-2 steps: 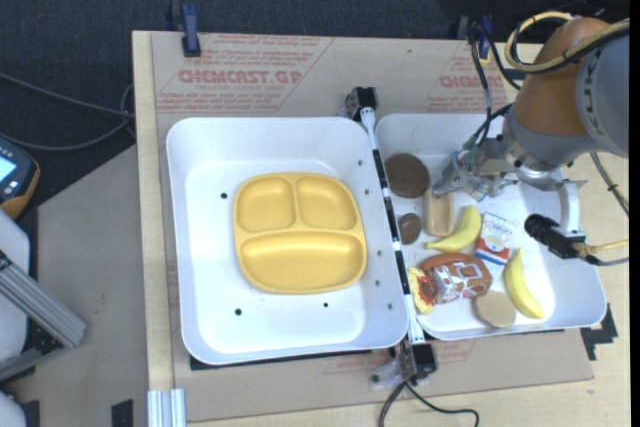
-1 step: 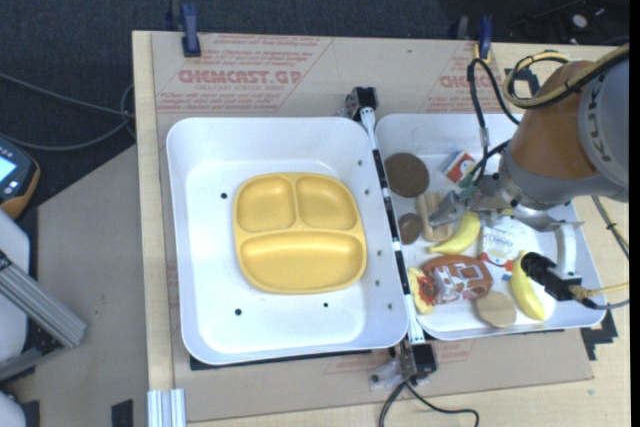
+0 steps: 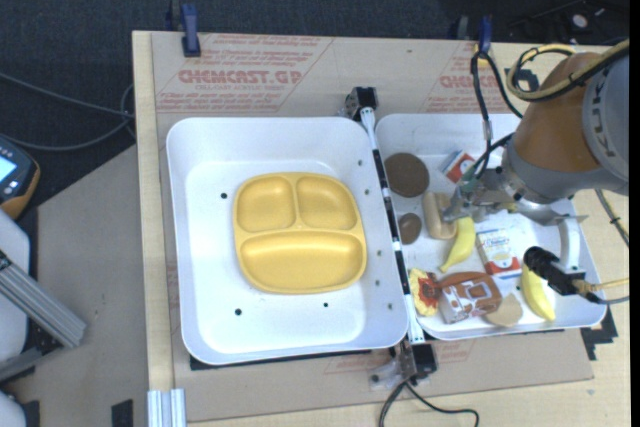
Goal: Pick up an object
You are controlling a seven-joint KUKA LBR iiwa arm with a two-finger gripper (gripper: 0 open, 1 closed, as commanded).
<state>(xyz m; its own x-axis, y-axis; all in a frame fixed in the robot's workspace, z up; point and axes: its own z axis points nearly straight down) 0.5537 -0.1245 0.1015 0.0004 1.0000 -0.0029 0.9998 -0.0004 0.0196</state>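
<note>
The right bin [image 3: 440, 129] holds several small items: a brown round disc [image 3: 407, 174], a yellow banana [image 3: 460, 241], a tan block [image 3: 438, 215], a small brown oval piece [image 3: 409, 228], a white packet [image 3: 497, 246], a red and brown snack pack [image 3: 465, 296] and a second yellow piece [image 3: 537, 296]. My gripper [image 3: 464, 202] reaches in from the right and sits low over the middle of this bin, just above the banana's upper end and beside the tan block. The arm's wrist hides its fingertips.
The left bin [image 3: 200, 215] holds a yellow divided plate [image 3: 299, 232] with three compartments. A black clamp [image 3: 361, 100] joins the bins at the far side. Blue clips [image 3: 187, 18] hold the cardboard base. A black cable [image 3: 482, 85] runs to the wrist.
</note>
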